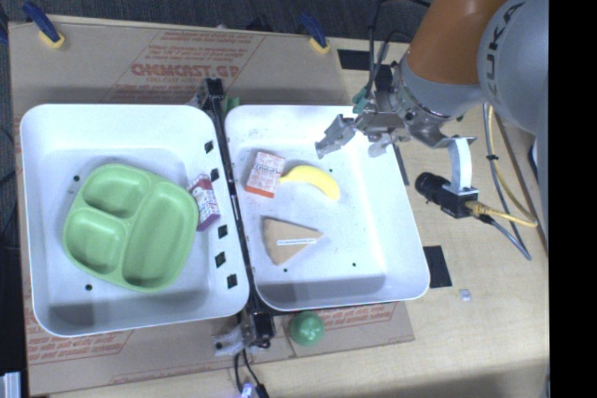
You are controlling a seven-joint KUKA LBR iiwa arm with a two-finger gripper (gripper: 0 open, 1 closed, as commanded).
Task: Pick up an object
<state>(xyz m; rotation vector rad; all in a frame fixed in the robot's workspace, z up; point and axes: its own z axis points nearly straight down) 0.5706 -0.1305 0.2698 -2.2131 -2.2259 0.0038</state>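
At the near edge of the wooden tabletop (485,312), one small green ball (305,328) is seen lying on the brown cardboard sheet (187,56), just outside the near rim of the right bin and well nearer the camera than the hand (353,137). Two shallow white plastic bins are counted, side by side and touching along a black clipped seam: the right bin (396,266) lies under and beside the hand, the left bin (37,200) well away to the far side of the seam from it.

In the right bin, three things are counted. One tan wedge-shaped piece with a pale label (289,240) lies nearer the camera than the hand and slightly to its left. One yellow banana (312,181) lies just below and left of the hand, close to it but apart. One small orange-and-white carton (264,173) sits just left of the banana.

In the left bin, one light-green three-compartment plastic plate (129,226) is seen far to the left of the hand, and one small dark-red packet (205,200) is propped by the seam.

The hand hovers over the far right part of the right bin. Nothing is seen between its fingers; whether they are spread or pressed together cannot be told.

Farthest off, two blue clamps (45,23) are counted on the cardboard's far edge.
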